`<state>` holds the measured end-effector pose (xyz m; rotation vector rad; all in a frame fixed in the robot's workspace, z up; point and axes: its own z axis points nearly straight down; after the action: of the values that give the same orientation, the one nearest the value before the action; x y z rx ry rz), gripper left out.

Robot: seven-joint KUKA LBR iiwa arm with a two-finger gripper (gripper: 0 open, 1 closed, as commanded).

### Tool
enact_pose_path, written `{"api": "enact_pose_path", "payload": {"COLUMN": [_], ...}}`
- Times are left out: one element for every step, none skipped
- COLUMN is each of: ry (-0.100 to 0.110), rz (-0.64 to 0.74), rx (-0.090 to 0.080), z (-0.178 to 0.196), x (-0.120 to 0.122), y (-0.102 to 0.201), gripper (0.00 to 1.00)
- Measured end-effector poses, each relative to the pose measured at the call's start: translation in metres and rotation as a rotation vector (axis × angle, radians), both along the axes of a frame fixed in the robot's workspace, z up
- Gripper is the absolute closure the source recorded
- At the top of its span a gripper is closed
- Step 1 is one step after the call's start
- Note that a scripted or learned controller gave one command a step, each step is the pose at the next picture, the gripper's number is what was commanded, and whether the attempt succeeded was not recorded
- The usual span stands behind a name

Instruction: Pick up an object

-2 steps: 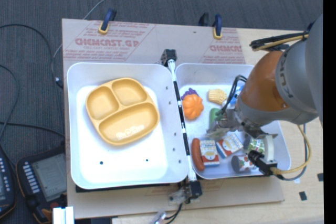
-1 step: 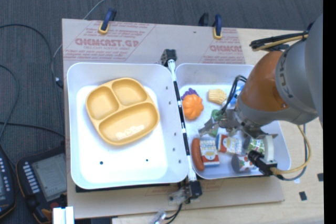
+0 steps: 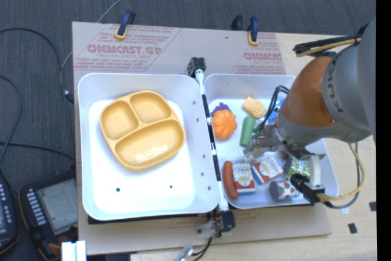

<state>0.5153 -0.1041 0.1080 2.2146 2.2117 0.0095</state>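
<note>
While the arm (image 3: 333,91) reaches in from the right side of the bench, its grey body with the orange band covers the right part of the right bin (image 3: 211,85). The gripper (image 3: 267,145) hangs low over the middle of this bin, and I cannot tell its state, because the wrist hides it from above.

Several small objects lie in the right bin. An orange pumpkin toy (image 3: 223,124) sits near the left wall, with a small purple grape toy (image 3: 221,109) touching it on the far side. A yellow corn piece (image 3: 253,107) lies near the far wall. A green cylinder (image 3: 247,130) lies just beside the gripper, on its left. Near the front left corner there is a red sausage (image 3: 228,179), and beside it a small carton (image 3: 243,176) and a blue and white packet (image 3: 267,169). A grey and red piece (image 3: 282,191) lies by the front wall.

The left bin (image 3: 110,192) carries a yellow divided plate (image 3: 142,128) with three compartments, placed toward its far side.
</note>
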Motion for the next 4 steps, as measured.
{"api": "enact_pose_path", "payload": {"ry": [0.0,-0.014,-0.012,-0.007], "rz": [0.0,0.002,0.004,0.003], "rx": [0.0,-0.007,-0.004,-0.001], "z": [0.0,-0.017,-0.018,-0.008], "x": [0.0,-0.024,-0.024,-0.025], "y": [0.0,0.004,0.002,0.002], "gripper": [0.0,0.0,0.0,1.0]}}
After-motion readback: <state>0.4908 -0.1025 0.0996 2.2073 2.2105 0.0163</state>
